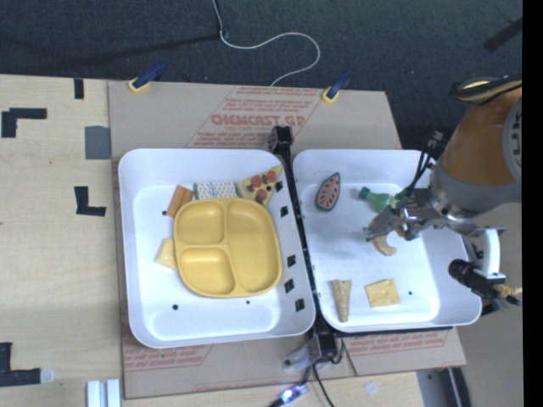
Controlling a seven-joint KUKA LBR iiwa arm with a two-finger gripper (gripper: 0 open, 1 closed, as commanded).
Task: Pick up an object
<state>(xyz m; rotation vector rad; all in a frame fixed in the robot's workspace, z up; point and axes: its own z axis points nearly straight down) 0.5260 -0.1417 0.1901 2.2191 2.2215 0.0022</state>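
Small pale curved toy piece (pixel 386 247), shaped a bit like a cashew nut, lies on the floor of the right white bin (pixel 424 312), just under the tip of the tool (pixel 392 224). It looks like it touches the tool's tip or sits right beside it, but I cannot tell which. I also cannot tell if the tool is open or closed, because its dark parts blur together.

The tool hangs from the grey arm with the orange band (pixel 479 142), which comes in from the right.

Just up and left of the tool is a small green toy piece (pixel 372 197). Farther left of it is a toy watermelon slice, red with a dark rind (pixel 327 192). Below the tool lie a square yellow cracker-like piece (pixel 383 293) and a tan cone-shaped piece (pixel 341 298).

Well to the left of the tool, in the left white bin (pixel 144 312), sits a yellow plastic plate with three sections (pixel 227 248). A toy pizza slice (pixel 261 185) pokes out from behind the plate.

Both bins rest on brown cardboard on the tabletop (pixel 51 227).
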